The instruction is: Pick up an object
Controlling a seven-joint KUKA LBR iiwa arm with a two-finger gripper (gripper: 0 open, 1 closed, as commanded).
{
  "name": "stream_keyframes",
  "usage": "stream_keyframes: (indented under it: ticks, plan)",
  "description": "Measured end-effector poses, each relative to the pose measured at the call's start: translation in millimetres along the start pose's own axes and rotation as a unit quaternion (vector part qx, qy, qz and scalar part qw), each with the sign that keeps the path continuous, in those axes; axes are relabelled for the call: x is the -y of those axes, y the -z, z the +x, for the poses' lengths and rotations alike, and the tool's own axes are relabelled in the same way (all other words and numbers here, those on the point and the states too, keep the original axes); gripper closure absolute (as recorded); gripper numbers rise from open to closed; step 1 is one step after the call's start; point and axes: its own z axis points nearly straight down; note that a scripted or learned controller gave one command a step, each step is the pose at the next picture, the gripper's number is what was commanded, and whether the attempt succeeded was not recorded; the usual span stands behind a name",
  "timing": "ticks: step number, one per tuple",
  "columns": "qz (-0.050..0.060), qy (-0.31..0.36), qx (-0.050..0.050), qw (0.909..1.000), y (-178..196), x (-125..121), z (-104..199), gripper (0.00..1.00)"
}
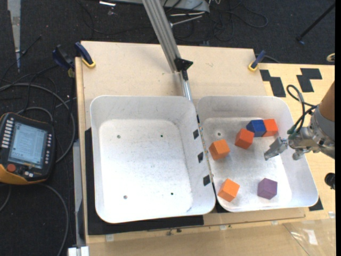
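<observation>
Five blocks lie in the right bin (298,193): an orange block (219,149) near its left wall; a second orange block (229,189) toward the front; a red-orange block (244,138) in the middle; a blue block (257,127) touching another orange block (270,126) at the back; a purple block (267,188) at the front right; my gripper (273,150) hangs above the bin floor right of the red-orange block, grasping nothing, though whether it is spread or closed I cannot tell; the left bin (101,143) sits beside it on the tabletop (133,73); a pendant (26,148) lies on the floor at left.
</observation>
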Motion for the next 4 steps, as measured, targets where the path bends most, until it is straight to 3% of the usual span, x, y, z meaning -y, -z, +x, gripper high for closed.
stream_keyframes:
  ticks: [1,2,3,4]
  plan:
    - [0.004,0.003,-0.001,1.0000,-104.3,-21.3,35.6,0.00]
    - [-0.002,0.003,0.001,1.0000,-114.0,-78.6,49.4,0.00]
    - [-0.002,0.003,0.000,1.0000,-112.9,-115.7,71.9,0.00]
    - [-0.001,0.003,0.001,1.0000,-103.0,-114.2,70.3,1.00]
